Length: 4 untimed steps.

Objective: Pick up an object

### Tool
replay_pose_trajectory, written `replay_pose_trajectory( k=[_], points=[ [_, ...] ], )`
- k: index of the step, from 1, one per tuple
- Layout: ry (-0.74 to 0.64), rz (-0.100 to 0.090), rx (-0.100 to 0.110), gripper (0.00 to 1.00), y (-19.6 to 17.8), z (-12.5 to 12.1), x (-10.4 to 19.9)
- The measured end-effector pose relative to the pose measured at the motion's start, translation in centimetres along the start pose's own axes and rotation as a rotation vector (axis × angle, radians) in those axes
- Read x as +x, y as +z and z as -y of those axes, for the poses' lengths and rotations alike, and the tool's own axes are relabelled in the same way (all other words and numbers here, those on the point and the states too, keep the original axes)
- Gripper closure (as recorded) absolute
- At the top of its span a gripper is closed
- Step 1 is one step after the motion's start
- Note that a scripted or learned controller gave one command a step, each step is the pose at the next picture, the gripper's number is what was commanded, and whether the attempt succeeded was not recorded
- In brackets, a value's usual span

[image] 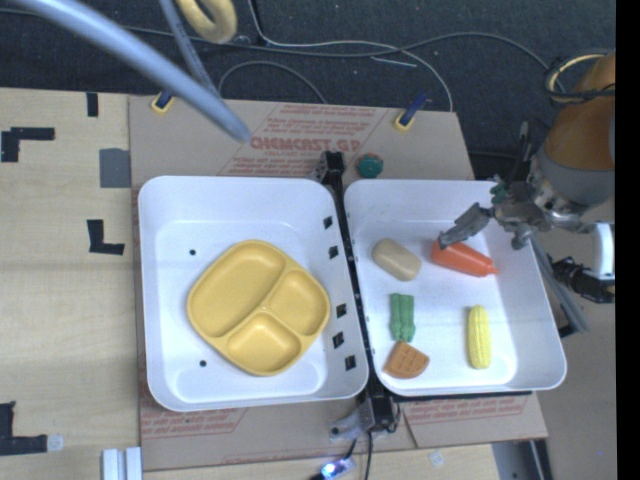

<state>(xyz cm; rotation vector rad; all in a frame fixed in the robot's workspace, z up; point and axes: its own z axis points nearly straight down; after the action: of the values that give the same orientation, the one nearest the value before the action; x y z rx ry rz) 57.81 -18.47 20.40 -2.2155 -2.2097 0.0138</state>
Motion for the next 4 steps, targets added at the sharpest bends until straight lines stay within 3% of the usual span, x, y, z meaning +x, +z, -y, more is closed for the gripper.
replay_pose_trajectory(
  k=[1, 3, 4],
  points=[
    [-0.004, 0.003, -0.013, 0.0, -0.8, -0.3, 0.0],
    [-0.005, 0.01, -0.02, 0.0, 9.2, -1.6, 0.3],
    [-0.003, 0.02, -0.041, 0.0, 10.6, -2.4, -0.3]
  ],
)
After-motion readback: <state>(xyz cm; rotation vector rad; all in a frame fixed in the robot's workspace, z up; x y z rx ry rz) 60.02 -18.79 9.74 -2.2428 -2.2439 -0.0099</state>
